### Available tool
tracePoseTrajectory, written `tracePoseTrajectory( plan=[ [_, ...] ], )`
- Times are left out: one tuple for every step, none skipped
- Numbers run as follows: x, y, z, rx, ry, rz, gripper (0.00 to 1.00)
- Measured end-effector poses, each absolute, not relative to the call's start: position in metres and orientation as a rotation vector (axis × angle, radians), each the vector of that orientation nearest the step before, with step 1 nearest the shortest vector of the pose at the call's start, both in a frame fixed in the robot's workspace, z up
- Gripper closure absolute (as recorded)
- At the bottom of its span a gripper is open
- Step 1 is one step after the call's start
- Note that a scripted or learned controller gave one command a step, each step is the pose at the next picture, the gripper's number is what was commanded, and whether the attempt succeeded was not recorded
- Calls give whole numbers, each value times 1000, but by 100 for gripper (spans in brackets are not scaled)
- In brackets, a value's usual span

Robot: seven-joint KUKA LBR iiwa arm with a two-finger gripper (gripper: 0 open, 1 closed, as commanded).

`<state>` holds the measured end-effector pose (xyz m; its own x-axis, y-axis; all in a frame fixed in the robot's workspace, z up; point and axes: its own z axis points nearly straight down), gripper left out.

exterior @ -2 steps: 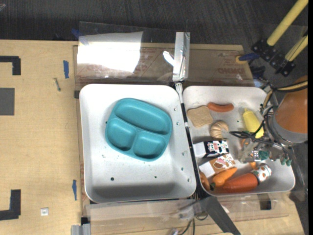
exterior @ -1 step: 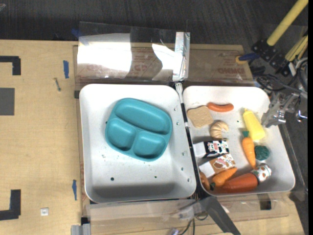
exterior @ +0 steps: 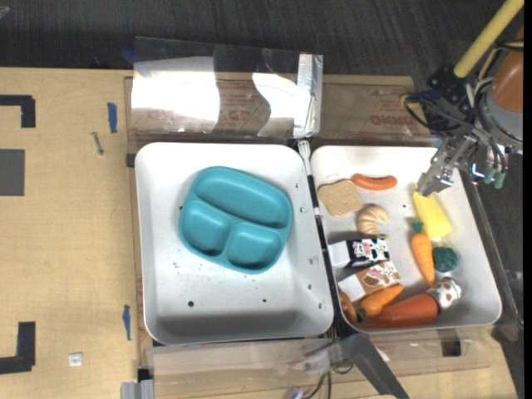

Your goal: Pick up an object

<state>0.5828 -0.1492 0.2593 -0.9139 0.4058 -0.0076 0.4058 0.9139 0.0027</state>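
The right bin (exterior: 486,248) holds several toy foods: an orange sausage (exterior: 374,181), a bread slice (exterior: 339,196), a tan croissant (exterior: 371,217), a yellow block (exterior: 432,214), a carrot (exterior: 423,256) with a green top (exterior: 445,258), a cow-patterned carton (exterior: 366,250), and a red-orange vegetable (exterior: 407,310) at the front. My gripper (exterior: 431,185) hangs tilted over the bin's back right corner, just above the far end of the yellow block. Nothing shows in its grasp.
The left bin (exterior: 158,223) holds a teal divided plate (exterior: 236,219). A clear plastic sheet (exterior: 224,94) lies behind the bins. Cables (exterior: 440,106) and a yellow rod (exterior: 495,27) crowd the upper right by the arm (exterior: 507,98). Cardboard (exterior: 58,223) covers the bench to the left.
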Motion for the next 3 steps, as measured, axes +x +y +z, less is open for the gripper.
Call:
tracePoseTrajectory(
  plan=[
    [642, -93, 241, 461, 3101, 4, 100],
    [636, -45, 235, 524, 3095, 4, 100],
    [658, 4, 271, 742, 3042, 6, 100]
  ],
)
